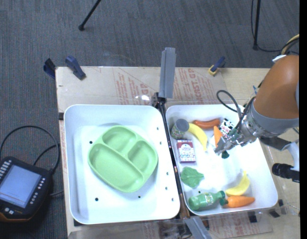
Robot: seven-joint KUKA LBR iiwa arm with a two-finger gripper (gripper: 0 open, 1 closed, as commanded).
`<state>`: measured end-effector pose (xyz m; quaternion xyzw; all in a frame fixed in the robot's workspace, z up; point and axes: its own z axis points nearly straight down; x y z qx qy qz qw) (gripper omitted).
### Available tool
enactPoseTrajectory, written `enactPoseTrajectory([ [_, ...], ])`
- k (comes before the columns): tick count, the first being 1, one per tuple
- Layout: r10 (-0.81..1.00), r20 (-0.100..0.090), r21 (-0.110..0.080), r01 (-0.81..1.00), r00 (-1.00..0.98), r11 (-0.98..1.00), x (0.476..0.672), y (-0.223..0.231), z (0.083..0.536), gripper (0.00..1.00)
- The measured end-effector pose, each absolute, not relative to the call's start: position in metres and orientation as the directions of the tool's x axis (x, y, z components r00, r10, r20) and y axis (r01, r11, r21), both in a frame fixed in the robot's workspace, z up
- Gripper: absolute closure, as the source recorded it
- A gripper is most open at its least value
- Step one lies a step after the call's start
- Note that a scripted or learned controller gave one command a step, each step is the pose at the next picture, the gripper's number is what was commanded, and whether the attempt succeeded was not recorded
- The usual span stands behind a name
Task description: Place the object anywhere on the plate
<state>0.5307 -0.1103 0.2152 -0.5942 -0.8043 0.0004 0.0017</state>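
In the left bin (pixel 74 133), a green plate (pixel 122 158); in the right bin (pixel 265 171), toy foods (pixel 198 133).

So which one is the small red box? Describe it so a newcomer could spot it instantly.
Start at the right bin, then go to its left wall. The red box lies flat there, below the grey-lidded jar and above the green leaf toy. It is the only rectangular, red item among rounded toy foods.

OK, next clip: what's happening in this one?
A KUKA arm reaches in from the right, its tool low over the right bin amid toy food: bananas, carrots, a green bottle, a small red box. Nothing is visibly held. The green divided plate in the left bin carries nothing yet, so the placing is not done.
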Motion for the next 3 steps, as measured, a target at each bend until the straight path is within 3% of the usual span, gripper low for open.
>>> enactPoseTrajectory([
  [1,0.963,0.001,-0.003,0.963,-0.269,0.269,0.644,-0.034,0.198,1.0],
  [2,0.976,0.001,-0.005,0.976,-0.219,0.219,0.623,0.07,0.188,1.0],
  [3,0.976,0.001,-0.005,0.976,-0.219,0.219,0.623,0.07,0.188,0.0],
])
